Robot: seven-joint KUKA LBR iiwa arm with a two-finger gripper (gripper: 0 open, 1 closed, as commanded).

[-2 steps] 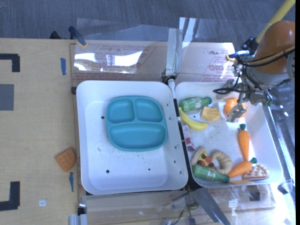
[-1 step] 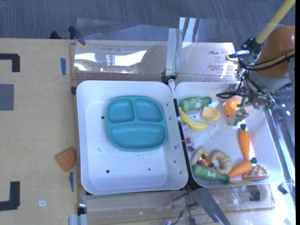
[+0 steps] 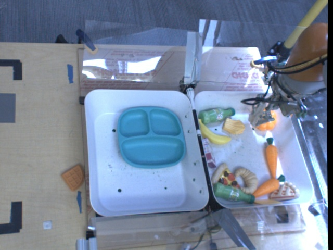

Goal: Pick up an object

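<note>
Claw (image 3: 263, 117) hangs low in the right bin (image 3: 299, 139) near its far edge, right over a small orange fruit (image 3: 267, 124). Whether it is clenched, I cannot tell. A carrot (image 3: 271, 159) lies just nearer.

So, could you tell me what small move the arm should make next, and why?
Probably a short, straight descent. The gripper sits at the top right of the right bin, right over a small orange piece, with the cheese wedge and the upright carrot lying apart from it. The view does not settle whether anything is gripped.
</note>
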